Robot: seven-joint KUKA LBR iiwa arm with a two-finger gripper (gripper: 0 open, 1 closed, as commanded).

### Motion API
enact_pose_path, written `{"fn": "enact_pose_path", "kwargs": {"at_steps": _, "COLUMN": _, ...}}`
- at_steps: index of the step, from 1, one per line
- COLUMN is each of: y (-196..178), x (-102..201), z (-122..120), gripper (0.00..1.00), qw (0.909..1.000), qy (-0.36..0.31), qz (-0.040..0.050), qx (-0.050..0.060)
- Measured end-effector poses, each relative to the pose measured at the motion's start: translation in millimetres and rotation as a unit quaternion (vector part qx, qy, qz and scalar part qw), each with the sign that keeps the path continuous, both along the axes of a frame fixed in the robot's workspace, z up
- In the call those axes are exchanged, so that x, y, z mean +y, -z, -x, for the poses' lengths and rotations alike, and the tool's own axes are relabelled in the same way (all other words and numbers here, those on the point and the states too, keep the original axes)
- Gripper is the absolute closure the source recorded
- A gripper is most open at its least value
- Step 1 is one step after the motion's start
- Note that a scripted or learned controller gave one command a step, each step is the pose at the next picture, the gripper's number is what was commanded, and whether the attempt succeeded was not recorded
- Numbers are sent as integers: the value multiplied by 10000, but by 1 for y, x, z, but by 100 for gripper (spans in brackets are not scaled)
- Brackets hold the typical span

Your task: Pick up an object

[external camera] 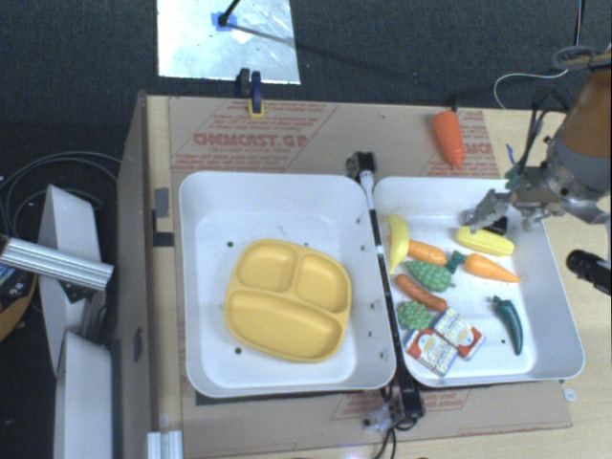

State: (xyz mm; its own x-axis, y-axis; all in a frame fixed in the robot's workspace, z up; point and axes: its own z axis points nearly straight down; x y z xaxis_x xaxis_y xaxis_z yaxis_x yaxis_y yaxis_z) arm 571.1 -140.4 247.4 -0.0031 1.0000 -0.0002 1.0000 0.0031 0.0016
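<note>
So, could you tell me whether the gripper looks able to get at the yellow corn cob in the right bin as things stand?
Probably yes. The gripper hovers just above the corn cob, which lies uncovered near the right bin's back; only an orange carrot sits close beside it.

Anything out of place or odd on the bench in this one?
One thing: an orange carrot lies on the cardboard sheet behind the right bin, outside both bins, while the other toy foods sit inside that bin. The yellow divided plate in the left bin sits slightly askew.
</note>
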Motion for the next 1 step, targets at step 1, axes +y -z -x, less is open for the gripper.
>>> {"fn": "enact_pose_path", "kwargs": {"at_steps": 1, "y": 94, "x": 32, "z": 11, "gripper": 0, "qw": 10000, "qy": -2, "qz": -3, "qx": 12}}
